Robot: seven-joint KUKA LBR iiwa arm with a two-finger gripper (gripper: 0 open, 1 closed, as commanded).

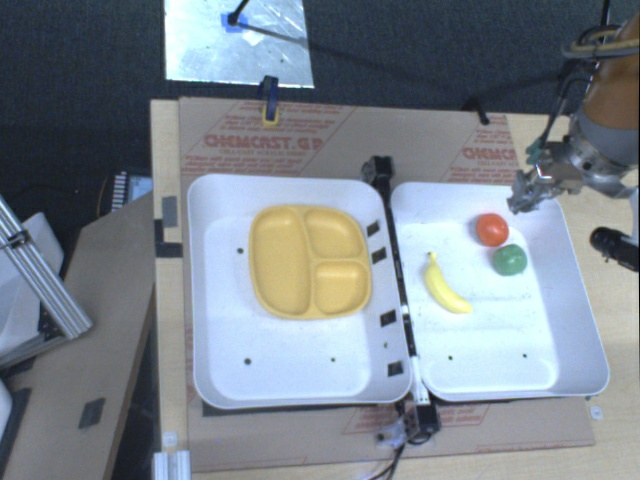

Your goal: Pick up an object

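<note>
In the right bin [520,368] lie three things: a red-orange ball-like fruit [491,229], a green round fruit [509,259] just below it, and a yellow banana [444,285] to their left. My gripper [524,196] hangs over the bin's upper right corner, just up and right of the red fruit and apart from it. Nothing is visible between its tips.
The left bin [220,368] holds a yellow divided plate [308,261] with three compartments. A black hinge strip [392,268] runs between the bins. A silver sheet [238,26] lies at the back on dark carpet. A metal frame [35,268] stands at the left.
</note>
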